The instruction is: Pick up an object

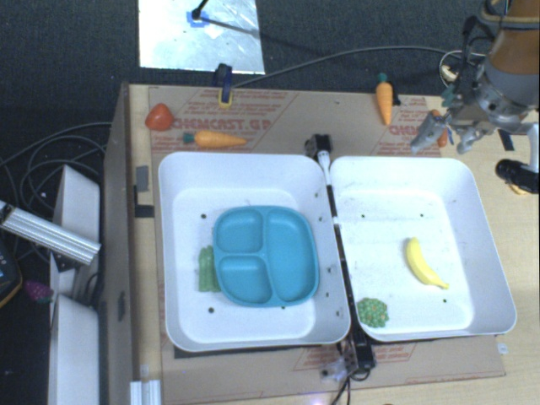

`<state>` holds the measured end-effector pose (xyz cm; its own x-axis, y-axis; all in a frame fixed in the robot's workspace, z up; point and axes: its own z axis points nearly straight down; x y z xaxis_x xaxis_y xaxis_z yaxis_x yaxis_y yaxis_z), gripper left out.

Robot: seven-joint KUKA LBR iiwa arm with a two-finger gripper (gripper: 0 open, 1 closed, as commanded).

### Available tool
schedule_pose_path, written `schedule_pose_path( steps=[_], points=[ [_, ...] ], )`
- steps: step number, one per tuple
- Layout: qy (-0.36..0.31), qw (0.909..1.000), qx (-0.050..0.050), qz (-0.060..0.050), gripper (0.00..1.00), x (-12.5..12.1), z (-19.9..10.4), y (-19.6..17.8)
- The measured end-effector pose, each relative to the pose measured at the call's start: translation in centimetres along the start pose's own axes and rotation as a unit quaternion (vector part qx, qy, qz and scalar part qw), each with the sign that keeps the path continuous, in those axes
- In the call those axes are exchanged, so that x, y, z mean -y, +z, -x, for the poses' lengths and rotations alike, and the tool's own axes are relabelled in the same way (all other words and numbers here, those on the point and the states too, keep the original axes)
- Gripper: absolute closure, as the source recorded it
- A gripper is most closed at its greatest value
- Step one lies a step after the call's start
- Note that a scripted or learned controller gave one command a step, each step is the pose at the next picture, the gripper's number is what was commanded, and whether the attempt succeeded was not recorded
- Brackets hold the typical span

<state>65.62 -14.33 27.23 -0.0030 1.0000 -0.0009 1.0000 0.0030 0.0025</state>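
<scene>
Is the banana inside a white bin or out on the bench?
Inside. The banana lies flat on the floor of the right bin, with white walls all around it, near the green pea cluster.

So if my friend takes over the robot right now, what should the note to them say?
End effector: hanging above the bench just past the far right corner of the right white bin, with nothing seen between its fingers.
Right bin: a yellow plastic banana near the middle and a round green bumpy vegetable at the near left corner.
Left white bin: a blue divided plastic plate with a green leafy piece beside its left edge.
Done: nothing picked up yet.
Left: bring the end effector down on one object, perhaps the banana, close on it and lift.
</scene>
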Motion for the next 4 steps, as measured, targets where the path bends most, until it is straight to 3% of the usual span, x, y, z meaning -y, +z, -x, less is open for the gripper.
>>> schedule_pose_path(
  steps=[1, 2, 3, 4],
  points=[
    [0.001, 1.0, 0.0, -0.001, 0.0, 6.0, 1.6, 6.7],
    [0.001, 1.0, 0.0, 0.0, 0.0, 7.6, 2.9, 18.8],
    [0.001, 1.0, -0.001, -0.001, 0.0, 11.3, 0.4, 18.8],
    [0.001, 1.0, 0.0, 0.0, 1.0, 11.2, 0.4, 17.7]
  ],
)
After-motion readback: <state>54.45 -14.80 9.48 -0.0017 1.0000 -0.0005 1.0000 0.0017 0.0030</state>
